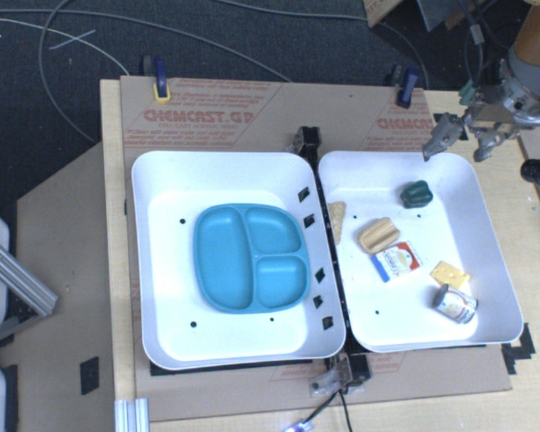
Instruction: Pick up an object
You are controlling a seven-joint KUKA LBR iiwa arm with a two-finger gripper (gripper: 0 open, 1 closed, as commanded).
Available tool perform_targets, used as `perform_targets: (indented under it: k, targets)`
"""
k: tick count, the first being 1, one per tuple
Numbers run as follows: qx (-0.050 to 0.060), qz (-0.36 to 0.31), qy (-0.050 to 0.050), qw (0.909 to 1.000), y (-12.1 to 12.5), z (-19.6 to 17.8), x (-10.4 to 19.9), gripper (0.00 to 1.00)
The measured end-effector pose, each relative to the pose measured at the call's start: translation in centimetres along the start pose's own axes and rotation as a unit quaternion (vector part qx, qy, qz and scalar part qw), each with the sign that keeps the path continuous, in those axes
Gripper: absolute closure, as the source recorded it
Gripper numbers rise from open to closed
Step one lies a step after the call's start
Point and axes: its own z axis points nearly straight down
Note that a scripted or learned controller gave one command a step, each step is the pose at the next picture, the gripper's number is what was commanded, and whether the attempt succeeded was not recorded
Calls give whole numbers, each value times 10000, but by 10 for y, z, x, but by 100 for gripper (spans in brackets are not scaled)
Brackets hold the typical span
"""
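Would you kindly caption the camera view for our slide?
Open end effector above the right bin's far edge; blue divided plate in the left bin.

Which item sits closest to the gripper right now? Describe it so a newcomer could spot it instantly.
Look in the right bin, toward its far corner just below the gripper. There lies a small dark green lump. It is the only green thing there; its neighbours are tan, yellow, or red and white.

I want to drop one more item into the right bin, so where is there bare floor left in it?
In the right bin, bare floor lies along the near edge left of the can, and in the far-left corner beyond the bread roll. The middle and right side are crowded: green object, packet, yellow block.
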Motion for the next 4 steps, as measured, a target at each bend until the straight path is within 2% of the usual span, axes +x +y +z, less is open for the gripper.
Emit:
perform_targets:
  k: [1,3,4]
  targets:
    - [-60,-14,-12,10000,2,-7,0,0]
    - [-21,-13,-1,10000,10,118,3,0]
    - [-59,-21,-10,10000,18,160,8,0]
